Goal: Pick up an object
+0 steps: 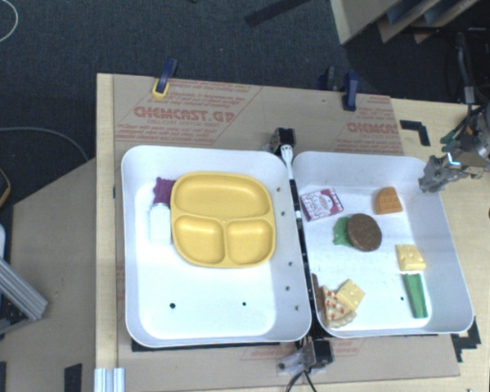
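Trouble spots, left to right: yellow tray (223,217) fills the left bin (136,251), way too wide to pinch. Right bin (451,243) is crowded, so the round brown patty (363,232) touching a green leaf (341,231) could drag it along. Flat cheese wedge (410,257) and green stick (417,293) may slip. Pincer (439,172) hangs by the bin's top-right corner, carrying nothing; can't tell how it's set.

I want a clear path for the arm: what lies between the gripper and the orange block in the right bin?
In the camera view, only bare white floor of the right bin lies between the gripper and the orange block.
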{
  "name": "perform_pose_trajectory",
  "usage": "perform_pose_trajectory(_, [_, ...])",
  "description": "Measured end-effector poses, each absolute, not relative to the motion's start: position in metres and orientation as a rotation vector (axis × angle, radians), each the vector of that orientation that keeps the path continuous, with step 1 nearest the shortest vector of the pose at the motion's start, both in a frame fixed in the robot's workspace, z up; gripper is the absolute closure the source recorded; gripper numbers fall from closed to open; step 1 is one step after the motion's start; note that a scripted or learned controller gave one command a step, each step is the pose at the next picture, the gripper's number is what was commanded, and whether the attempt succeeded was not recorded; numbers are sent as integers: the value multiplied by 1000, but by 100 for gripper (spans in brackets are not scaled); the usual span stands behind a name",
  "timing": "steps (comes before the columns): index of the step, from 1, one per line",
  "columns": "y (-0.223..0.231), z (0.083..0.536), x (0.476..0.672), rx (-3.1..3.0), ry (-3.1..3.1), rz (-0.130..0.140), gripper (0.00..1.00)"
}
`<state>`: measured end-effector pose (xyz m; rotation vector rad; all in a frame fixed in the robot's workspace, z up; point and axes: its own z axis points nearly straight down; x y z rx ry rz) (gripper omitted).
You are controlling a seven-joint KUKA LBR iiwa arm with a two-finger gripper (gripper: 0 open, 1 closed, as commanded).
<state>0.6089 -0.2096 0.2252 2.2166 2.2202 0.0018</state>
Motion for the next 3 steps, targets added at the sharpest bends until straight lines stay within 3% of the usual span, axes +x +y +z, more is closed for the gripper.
perform_pose_trajectory(2, [-113, 241, 553, 2219, 2230, 0, 100])
perform_pose_trajectory(3, [-70, 238, 537, 2220, 2229, -1, 100])
